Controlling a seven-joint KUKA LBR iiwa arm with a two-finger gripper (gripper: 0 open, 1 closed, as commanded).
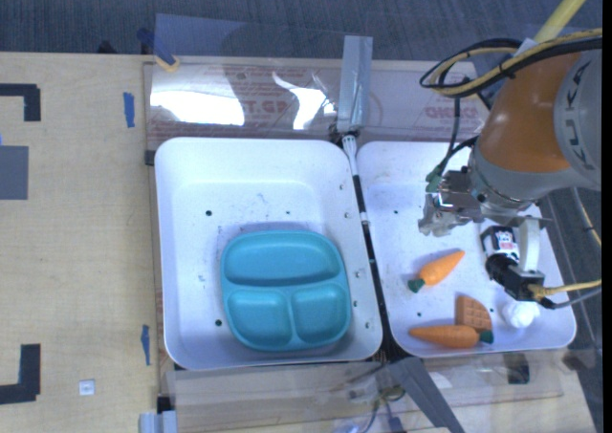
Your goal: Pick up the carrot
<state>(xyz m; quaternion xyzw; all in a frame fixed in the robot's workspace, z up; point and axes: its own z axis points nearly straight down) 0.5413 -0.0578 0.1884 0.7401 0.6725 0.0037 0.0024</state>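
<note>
Two toy carrots lie in the right bin (392, 192). One carrot (441, 268) sits tilted near the bin's middle, its green top pointing lower left. The other carrot (445, 335) lies flat along the front wall. My gripper (438, 218) hangs over the right bin, just above and slightly left of the tilted carrot, with a small gap between them. Nothing shows in its grasp. The grey and orange arm covers the bin's upper right part.
A brown waffle-like toy (472, 311) rests against the front carrot. A white round object (522, 314) lies in the right bin's front right corner. A teal divided plate (284, 290) sits in the left bin (191, 183). Black cables hang around the wrist.
</note>
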